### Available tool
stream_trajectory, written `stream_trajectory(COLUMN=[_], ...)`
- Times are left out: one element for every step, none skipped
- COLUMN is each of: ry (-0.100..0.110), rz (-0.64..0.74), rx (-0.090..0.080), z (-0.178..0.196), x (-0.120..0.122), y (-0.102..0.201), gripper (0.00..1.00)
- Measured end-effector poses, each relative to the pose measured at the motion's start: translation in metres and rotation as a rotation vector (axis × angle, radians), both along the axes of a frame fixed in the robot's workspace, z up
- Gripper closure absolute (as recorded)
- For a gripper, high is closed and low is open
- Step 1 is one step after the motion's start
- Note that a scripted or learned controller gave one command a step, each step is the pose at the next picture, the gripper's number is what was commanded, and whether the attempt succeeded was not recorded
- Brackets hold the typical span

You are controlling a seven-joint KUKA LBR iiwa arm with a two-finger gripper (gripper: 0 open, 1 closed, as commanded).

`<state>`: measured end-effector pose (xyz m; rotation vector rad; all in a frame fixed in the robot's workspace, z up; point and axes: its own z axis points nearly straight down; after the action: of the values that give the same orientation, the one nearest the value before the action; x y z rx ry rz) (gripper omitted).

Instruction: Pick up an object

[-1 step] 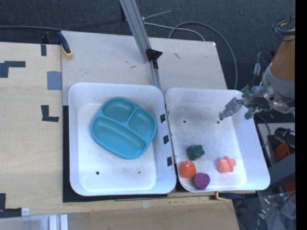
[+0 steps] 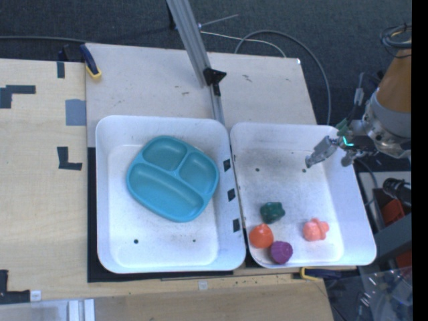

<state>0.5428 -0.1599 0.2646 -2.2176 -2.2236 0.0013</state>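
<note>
Grey two-finger hand (image 2: pixel 330 153), fingers spread and holding nothing, hovers over right white bin (image 2: pixel 348 199) containing green (image 2: pixel 271 211), orange (image 2: pixel 261 235), purple (image 2: pixel 281 251) and pink (image 2: pixel 315 230) objects; left white bin (image 2: pixel 110 199) holds blue divided plate (image 2: pixel 172 177).

Glossy blue plastic plate (image 2: pixel 173 178); scuffed matt white bins (image 2: pixel 114 199).

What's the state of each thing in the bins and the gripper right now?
blue divided plate: lying flat in the left bin, nothing on it.
green object: loose on the right bin floor.
orange object: loose, near the front wall.
purple object: loose, at the front wall, beside the orange one.
pink object: loose, apart from the others.
gripper: open, over the right bin's far right, holding nothing.
</note>
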Motion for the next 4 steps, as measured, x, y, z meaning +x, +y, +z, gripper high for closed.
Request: stream_trajectory(ry=[0.006,0.004,0.007,0.002], rz=[0.000,-0.001,-0.002,0.000], rx=[0.001,0.000,0.001,0.001], z=[-0.061,-0.106,-0.167,-0.154], x=[0.004,0.007,-0.001,0.001], y=[0.007,0.007,0.002,0.003], gripper=[0.00,0.00,0.00,1.00])
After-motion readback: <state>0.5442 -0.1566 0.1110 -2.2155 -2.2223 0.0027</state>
